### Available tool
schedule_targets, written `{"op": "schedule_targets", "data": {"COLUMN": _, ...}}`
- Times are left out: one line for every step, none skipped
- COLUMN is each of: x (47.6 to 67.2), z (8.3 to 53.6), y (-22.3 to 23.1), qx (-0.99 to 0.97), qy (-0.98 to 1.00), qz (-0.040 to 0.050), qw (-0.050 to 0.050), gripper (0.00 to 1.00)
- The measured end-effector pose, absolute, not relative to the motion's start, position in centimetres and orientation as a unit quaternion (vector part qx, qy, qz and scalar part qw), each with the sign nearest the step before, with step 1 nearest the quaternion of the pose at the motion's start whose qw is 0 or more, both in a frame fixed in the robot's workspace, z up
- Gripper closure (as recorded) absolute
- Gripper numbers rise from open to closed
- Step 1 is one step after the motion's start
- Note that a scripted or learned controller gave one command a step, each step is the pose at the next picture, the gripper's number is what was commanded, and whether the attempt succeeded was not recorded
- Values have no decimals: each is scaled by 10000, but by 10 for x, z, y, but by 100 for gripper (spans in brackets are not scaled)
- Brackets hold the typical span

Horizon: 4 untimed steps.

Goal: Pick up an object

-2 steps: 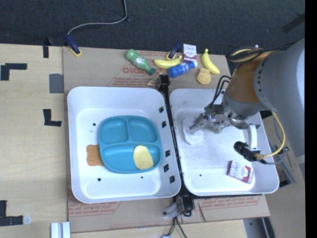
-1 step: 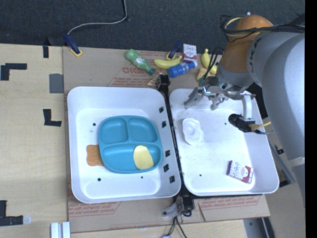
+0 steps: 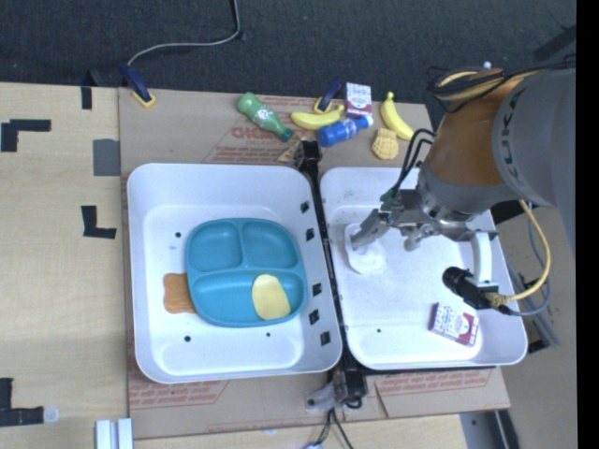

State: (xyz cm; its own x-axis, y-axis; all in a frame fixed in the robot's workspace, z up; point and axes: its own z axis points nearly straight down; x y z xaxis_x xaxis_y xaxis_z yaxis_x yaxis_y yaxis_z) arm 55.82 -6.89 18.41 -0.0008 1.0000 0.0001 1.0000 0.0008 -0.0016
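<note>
So the big grey KUKA arm with the orange band (image 3: 487,148) comes in from 3 o'clock and hangs over the right-hand shallow white plastic bin (image 3: 412,344), which makes sense since that's where the loose stuff to grab is. The left-hand white bin (image 3: 154,204) mostly just carries a glossy blue moulded plastic divided plate (image 3: 229,251), with a smooth yellow oval thing (image 3: 271,297) sitting in its 5 o'clock compartment and a flat tan toast-looking piece (image 3: 174,293) poking out from under its 9 o'clock edge. The two-finger metal gripper (image 3: 388,230) has its fingers spread apart with nothing between them, right above a small white roundish object (image 3: 365,258), hard to say what it's made of, my guess for the pick target. A small red-and-white printed packet (image 3: 454,324) lies flat at the bin's 5 o'clock corner. Up at 12 o'clock, outside the bins, sits a pile of toy food (image 3: 328,120), bananas and a green bottle.
</note>
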Motion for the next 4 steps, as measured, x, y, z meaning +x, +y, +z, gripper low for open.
{"op": "schedule_targets", "data": {"x": 558, "z": 184, "y": -69, "qx": -7068, "qy": -7074, "qz": 4, "qw": 8, "gripper": 0}}
{"op": "schedule_targets", "data": {"x": 611, "z": 184, "y": -39, "qx": -7064, "qy": -7078, "qz": 1, "qw": 6, "gripper": 0}}
{"op": "schedule_targets", "data": {"x": 521, "z": 184, "y": -47, "qx": -7070, "qy": -7072, "qz": 7, "qw": 8, "gripper": 0}}
{"op": "schedule_targets", "data": {"x": 521, "z": 184, "y": -47, "qx": -7069, "qy": -7074, "qz": 5, "qw": 9, "gripper": 0}}
